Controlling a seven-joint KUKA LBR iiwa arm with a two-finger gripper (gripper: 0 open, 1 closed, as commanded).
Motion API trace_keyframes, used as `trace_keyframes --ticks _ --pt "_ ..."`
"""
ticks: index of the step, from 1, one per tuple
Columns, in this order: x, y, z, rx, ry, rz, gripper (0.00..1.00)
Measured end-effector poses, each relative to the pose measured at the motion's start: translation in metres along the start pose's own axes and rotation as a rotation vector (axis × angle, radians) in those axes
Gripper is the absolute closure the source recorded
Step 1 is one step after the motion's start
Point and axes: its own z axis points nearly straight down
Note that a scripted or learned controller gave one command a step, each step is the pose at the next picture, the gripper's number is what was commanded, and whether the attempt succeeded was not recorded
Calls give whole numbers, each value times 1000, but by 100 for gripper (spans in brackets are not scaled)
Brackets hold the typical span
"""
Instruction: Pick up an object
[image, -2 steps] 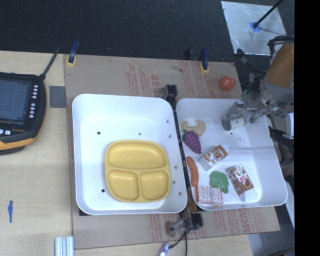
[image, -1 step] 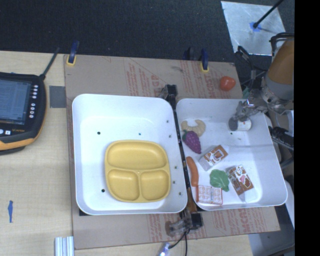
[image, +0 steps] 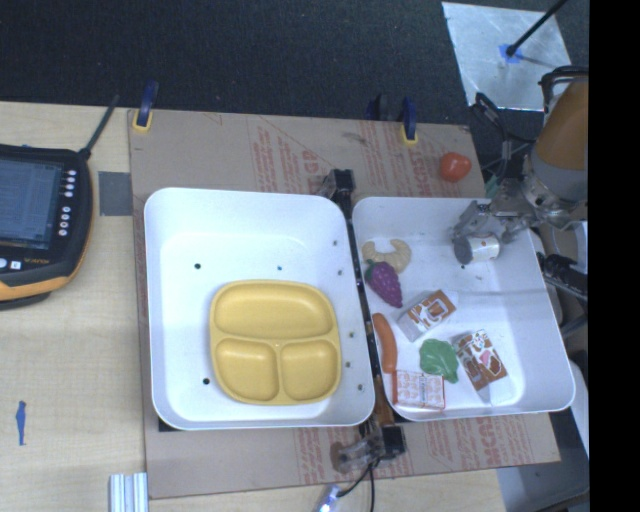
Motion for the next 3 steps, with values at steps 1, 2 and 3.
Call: trace_keyframes --ticks 1,2,3 --pt "1 0 26 -2 0 3 0" --pt "0 1 14 -3 -1 -1 100" --pt "45 0 -69 -6 -1 5 100"
